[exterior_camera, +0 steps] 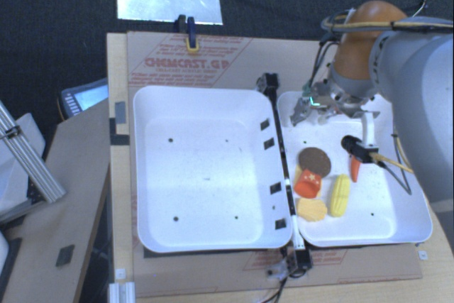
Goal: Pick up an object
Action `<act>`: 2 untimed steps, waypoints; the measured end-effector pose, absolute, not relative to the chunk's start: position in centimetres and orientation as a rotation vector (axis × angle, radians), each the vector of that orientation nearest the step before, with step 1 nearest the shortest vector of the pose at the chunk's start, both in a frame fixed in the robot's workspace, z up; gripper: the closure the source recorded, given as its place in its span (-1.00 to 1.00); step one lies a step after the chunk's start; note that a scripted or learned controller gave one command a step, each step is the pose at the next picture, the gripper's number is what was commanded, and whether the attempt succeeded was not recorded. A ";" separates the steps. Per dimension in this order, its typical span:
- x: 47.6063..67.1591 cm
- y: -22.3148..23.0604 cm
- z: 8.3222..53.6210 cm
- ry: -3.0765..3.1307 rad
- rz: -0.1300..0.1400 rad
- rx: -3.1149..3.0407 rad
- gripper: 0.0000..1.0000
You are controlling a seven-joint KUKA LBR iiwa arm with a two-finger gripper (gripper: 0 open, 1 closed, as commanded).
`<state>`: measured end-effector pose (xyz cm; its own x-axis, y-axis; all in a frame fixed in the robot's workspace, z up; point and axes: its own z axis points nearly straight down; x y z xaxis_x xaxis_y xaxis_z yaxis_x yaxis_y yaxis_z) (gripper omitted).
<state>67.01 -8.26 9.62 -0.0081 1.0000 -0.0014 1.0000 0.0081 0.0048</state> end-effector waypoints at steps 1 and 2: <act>66.9 -8.6 8.5 2.223 0.000 2.217 -1.00; 66.9 -8.8 8.5 2.222 0.002 2.217 -1.00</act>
